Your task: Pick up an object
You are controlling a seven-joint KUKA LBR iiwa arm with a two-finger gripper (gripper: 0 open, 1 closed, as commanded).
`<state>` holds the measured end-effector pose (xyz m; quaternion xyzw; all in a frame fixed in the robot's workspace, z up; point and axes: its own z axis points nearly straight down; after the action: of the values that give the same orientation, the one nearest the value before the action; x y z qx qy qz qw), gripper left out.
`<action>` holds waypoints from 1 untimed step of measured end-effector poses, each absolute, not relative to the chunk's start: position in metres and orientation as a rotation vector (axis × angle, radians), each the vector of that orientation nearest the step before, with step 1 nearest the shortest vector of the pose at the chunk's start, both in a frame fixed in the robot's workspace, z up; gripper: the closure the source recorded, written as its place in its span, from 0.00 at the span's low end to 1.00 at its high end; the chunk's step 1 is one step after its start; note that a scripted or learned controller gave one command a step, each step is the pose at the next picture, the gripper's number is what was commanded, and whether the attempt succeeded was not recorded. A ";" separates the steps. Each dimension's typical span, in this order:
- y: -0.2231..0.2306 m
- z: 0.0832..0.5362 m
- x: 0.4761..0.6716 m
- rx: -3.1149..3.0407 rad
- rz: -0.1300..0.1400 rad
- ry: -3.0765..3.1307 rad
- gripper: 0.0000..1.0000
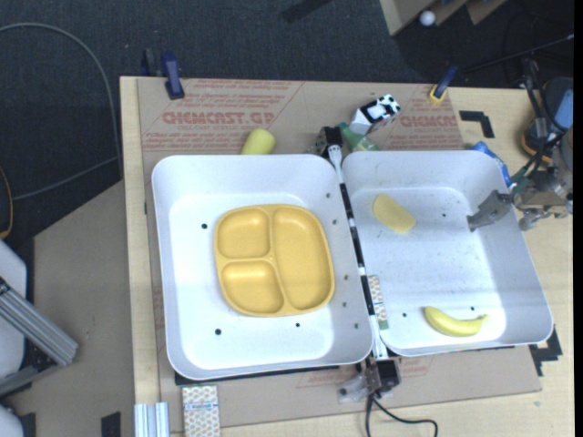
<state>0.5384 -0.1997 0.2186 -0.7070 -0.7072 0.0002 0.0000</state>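
Observation:
A yellow banana (453, 321) lies near the front edge of the right bin (510, 271). A pale yellow block (393, 213) rests in the same bin toward its back left. A yellow three-compartment plate (273, 259) sits in the middle of the left bin (182, 271). My gripper (496, 207) hangs at the right bin's right rim, well to the right of the block and behind the banana. Nothing shows between its fingers.
On the bench behind the bins lie a small yellow object (259, 141) and a black-and-white toy (377, 112). A blue clamp (170, 74) and a second clamp (443, 85) grip the bench's back edge. A cable (55, 53) loops over the dark floor at left.

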 end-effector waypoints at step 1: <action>-0.147 0.086 0.550 -2.220 0.000 -2.222 0.00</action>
<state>0.5497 -0.1472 0.0862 -0.7068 -0.7074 -0.0001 0.0001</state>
